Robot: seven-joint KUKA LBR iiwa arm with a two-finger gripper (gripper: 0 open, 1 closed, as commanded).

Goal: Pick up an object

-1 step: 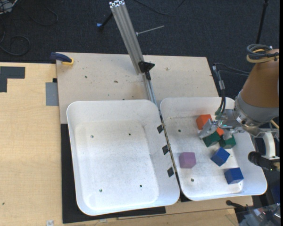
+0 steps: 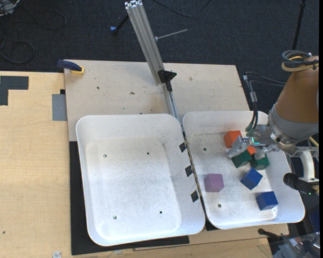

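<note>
Reaching into the right bin (image 2: 290, 211): end effector (image 2: 250, 144) low beside orange block (image 2: 232, 138), over green block (image 2: 240, 158) (grip state unreadable). Next: confirm grasp, then lift.

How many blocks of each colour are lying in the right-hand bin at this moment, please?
Orange blocks: 1
Green blocks: 2
Blue blocks: 2
Purple blocks: 1
Total: 6, all in the right bin. A small orange patch under the gripper is too hidden to count.
</note>
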